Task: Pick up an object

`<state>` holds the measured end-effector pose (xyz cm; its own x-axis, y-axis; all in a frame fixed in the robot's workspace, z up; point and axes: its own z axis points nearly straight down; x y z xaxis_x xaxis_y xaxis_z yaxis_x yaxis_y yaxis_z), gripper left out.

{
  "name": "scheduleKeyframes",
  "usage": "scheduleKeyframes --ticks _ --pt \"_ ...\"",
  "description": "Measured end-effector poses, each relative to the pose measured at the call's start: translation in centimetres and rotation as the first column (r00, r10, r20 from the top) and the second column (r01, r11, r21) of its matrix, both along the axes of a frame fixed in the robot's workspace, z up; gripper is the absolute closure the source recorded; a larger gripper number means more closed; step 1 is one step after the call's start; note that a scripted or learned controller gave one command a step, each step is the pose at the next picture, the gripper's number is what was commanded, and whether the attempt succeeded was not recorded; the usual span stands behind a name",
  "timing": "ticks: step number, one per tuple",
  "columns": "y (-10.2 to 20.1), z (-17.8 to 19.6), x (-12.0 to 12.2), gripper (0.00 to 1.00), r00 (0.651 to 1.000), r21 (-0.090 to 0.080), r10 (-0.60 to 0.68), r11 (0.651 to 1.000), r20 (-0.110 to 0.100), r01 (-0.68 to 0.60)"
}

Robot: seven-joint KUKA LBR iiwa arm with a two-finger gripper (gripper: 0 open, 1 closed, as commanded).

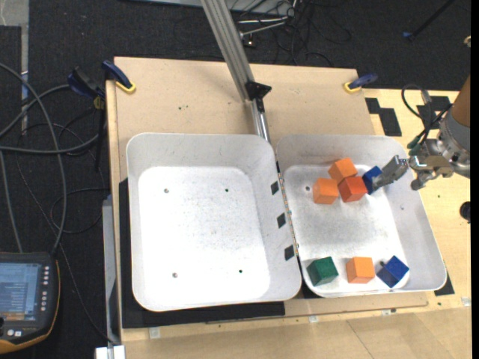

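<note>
The right bin (pixel 352 230) holds several small blocks. Near its far side an orange block (pixel 343 168), another orange block (pixel 325 191) and a red block (pixel 352 189) sit clustered together. A blue block (pixel 372 179) lies just right of them. My gripper (pixel 397 169) reaches in over the bin's far right rim, its tip right beside this blue block. Whether it touches or grips the block is unclear from this angle. Along the near edge stand a green block (pixel 323 270), an orange block (pixel 360 268) and a second blue block (pixel 392 271).
The left bin (pixel 198 219) sits beside the right one, with black clips along the shared rim. A metal pole (pixel 232 43) slants down to the bins' far junction. Clamps (pixel 120 77) hold the board's far corners.
</note>
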<state>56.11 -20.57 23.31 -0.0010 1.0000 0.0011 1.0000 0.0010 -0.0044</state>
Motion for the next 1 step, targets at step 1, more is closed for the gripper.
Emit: scheduleKeyframes --ticks 1 --pt "0.02 0.25 0.1 0.0 1.0 -0.001 0.001 1.0 0.004 -0.001"
